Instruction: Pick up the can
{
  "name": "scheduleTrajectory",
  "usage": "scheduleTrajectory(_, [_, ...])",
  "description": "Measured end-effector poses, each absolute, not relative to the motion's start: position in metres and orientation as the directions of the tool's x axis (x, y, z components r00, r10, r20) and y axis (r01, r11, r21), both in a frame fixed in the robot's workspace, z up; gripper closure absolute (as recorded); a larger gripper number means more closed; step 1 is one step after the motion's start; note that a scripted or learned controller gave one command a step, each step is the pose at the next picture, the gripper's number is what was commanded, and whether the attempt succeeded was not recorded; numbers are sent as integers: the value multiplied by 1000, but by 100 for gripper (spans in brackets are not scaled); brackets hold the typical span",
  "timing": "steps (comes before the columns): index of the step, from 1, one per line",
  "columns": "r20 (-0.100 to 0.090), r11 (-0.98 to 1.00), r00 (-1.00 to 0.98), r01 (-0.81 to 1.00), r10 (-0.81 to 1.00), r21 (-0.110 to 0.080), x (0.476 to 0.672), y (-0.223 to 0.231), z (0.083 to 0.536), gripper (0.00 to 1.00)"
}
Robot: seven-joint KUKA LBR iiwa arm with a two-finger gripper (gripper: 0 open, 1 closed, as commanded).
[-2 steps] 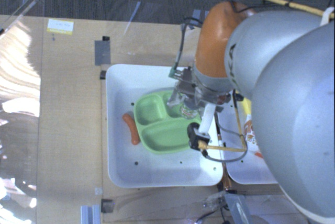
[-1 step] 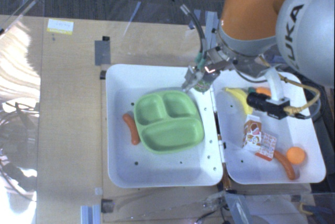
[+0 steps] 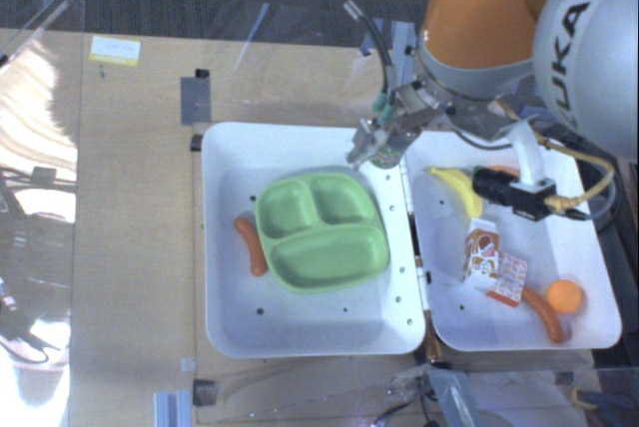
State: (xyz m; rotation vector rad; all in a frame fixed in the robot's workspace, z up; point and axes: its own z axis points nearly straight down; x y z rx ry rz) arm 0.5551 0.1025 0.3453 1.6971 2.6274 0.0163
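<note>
The can (image 3: pixel 481 253), small with a red, brown and white label, lies in the right bin (image 3: pixel 599 245) near its middle. A red and white packet (image 3: pixel 509 279) rests against its lower right side. My gripper (image 3: pixel 367 150) hangs over the top of the rim shared by the two bins, just above the green plate's far right corner. It is well up and left of the can and apart from it, and I see nothing held in it.
A green divided plate (image 3: pixel 321 230) and a red sausage (image 3: pixel 251 245) lie in the left bin (image 3: pixel 225 315). The right bin also holds a banana (image 3: pixel 458 188), an orange ball (image 3: pixel 565 295) and an orange sausage-shaped piece (image 3: pixel 545 315).
</note>
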Motion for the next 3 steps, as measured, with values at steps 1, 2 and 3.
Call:
scheduleTrajectory(1, [-1,285,-285,958,958,5,619,177,282,100])
scheduleTrajectory(2, [0,225,-225,974,974,5,605,224,273,100])
scheduleTrajectory(3, [-8,801,-801,599,599,10,646,183,341,100])
